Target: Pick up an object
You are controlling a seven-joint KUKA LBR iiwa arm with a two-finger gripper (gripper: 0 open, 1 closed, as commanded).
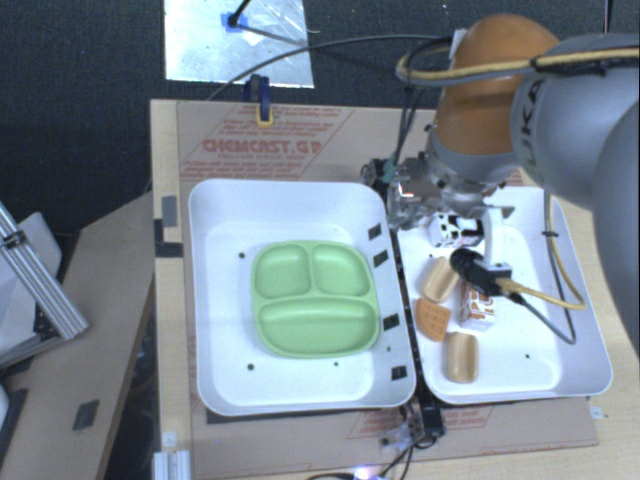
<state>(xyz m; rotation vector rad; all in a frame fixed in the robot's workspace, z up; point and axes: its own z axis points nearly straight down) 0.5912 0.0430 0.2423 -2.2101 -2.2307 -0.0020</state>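
Nearest in the right white bin (pixel 545 343), a tan rounded plastic loaf piece (pixel 460 356) is lying just beside an orange-brown wedge (pixel 432 319), with a second tan rounded piece (pixel 438 279) and a small red-and-white packet (pixel 478 308) behind. All are probably weighing little, staying stiff and feeling a bit slick, so pinching one across its narrow width is looking safest. Farther in, a small black-and-white patterned piece (pixel 447 231) is sitting just beside the gripper (pixel 430 211), which is standing over the bin's far end; whether it is clenched or released cannot be told. A pale green divided plate (pixel 315 298) is lying in the left white bin (pixel 220 258). Beyond, red-printed cardboard (pixel 270 148) is covering the bench, and a shiny foil sheet (pixel 235 28) is lying on dark carpet (pixel 80 68).
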